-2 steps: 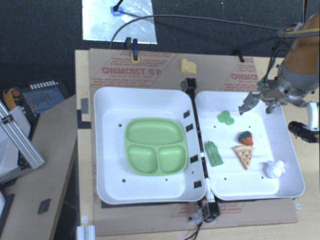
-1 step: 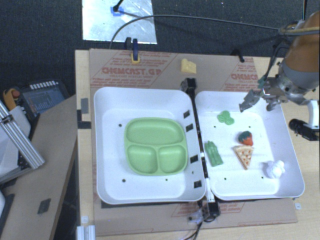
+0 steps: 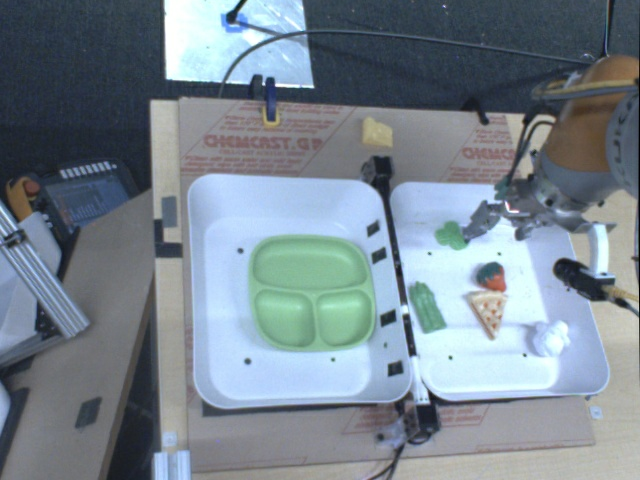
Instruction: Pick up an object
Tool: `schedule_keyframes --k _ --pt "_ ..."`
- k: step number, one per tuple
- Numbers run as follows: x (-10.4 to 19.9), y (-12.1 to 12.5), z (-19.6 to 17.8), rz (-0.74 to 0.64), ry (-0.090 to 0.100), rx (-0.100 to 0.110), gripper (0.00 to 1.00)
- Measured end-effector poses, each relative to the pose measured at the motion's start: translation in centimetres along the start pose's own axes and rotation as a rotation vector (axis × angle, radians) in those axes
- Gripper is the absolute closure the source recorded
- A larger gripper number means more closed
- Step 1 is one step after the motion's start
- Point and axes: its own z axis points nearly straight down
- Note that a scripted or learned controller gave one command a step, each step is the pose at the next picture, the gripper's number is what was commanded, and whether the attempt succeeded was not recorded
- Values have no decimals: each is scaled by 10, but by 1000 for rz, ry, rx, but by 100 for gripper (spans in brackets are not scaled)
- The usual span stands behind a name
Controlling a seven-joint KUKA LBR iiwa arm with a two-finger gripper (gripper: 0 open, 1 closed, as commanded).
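Hovering gripper point(image 3: 484, 218) just beside green toy point(image 3: 450, 235), right bin point(image 3: 580, 368)

Single fixed camera, mounted above the bench point(image 3: 170, 218) and looking down at a slant. Both white bins, the left bin point(image 3: 215, 208) and the right bin point(image 3: 580, 368), lie side by side mid-frame at moderate range; the arm point(image 3: 590, 128) enters from the right.

Even bright light, soft shadows, slightly grainy
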Motion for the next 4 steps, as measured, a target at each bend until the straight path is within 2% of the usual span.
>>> schedule_keyframes --k 1,2,3,4 --pt "-7 -8 54 1 0 0 0" --pt "-6 -7 79 0 0 -2 0" --pt "-7 -6 66 0 -1 -7 100" --pt "-6 6 15 -3 -2 -10 100"
